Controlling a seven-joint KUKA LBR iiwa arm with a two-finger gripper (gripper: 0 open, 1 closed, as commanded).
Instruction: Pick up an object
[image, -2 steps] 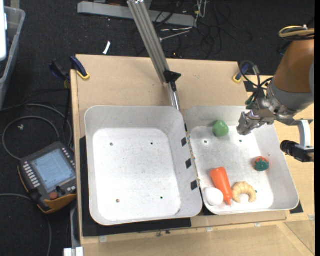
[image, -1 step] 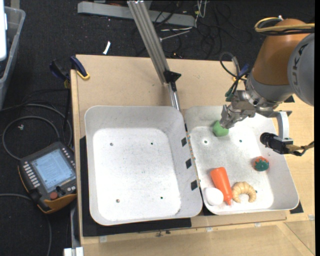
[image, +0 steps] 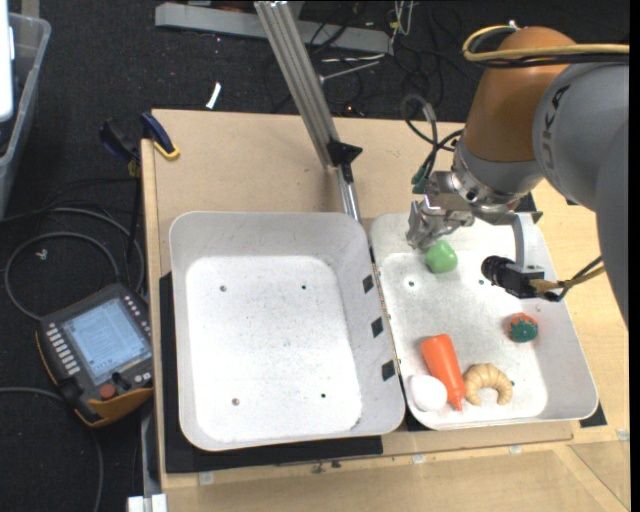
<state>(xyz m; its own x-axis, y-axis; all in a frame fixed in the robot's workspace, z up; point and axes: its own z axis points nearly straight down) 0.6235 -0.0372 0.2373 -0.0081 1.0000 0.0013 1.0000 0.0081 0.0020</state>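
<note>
In the right bin (image: 560, 395), toward its far end, you find the small green ball (image: 441, 258) just under the gripper (image: 432, 228), likely light, smooth and prone to roll, so pinch it across its middle; I cannot tell how the jaws stand.

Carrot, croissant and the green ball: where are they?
carrot (image: 443, 368): camera view, the middle of its orange body, right bin.
croissant (image: 488, 382): camera view, the top of its curved back.
green ball (image: 441, 258): camera view, the middle of its round face, just below the gripper (image: 430, 232).
</note>
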